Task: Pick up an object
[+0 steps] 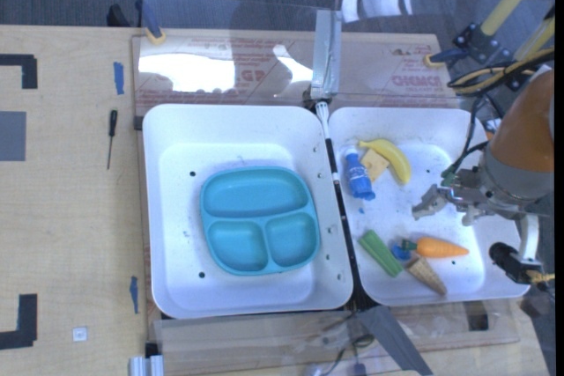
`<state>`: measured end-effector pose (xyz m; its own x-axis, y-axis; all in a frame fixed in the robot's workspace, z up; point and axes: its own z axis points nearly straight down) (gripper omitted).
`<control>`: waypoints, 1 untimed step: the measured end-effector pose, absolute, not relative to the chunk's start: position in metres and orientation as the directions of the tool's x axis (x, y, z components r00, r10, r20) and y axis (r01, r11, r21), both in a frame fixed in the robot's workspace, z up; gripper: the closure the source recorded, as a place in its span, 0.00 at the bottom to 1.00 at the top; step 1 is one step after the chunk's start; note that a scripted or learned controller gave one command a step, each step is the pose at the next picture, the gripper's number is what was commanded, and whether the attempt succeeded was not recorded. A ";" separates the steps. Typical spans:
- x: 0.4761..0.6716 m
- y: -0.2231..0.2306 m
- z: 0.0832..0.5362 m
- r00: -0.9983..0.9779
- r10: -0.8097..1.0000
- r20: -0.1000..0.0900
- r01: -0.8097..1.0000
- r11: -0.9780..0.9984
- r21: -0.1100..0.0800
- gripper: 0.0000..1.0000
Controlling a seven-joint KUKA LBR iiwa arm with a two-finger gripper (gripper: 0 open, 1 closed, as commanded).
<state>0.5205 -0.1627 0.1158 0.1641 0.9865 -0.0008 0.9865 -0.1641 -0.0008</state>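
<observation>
Over the right bin (458, 123) my gripper (429, 205) hangs at the bin's middle, reaching in from the right edge, and I cannot tell its state from this angle. Nothing is visibly caught in it. The things I could take lie all around: a banana (394, 158) and a blue bottle (358, 177) toward the far side, a carrot (441, 248), a green block (379, 253) and a cone (426, 275) toward the near side. A blue divided plate (259, 218) sits in the left bin (167, 189), well apart from me.

My judgement is that I am choosing and lining up a grasp, not yet lifting. The carrot looks like the nearest target. To do this well, I should centre above its thick end, turn my wrist across its length, descend straight, and avoid nudging the cone and block crowded just beside it.
</observation>
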 end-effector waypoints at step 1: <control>0.579 -0.178 0.187 0.057 0.998 -0.001 0.998 -0.057 0.005 0.00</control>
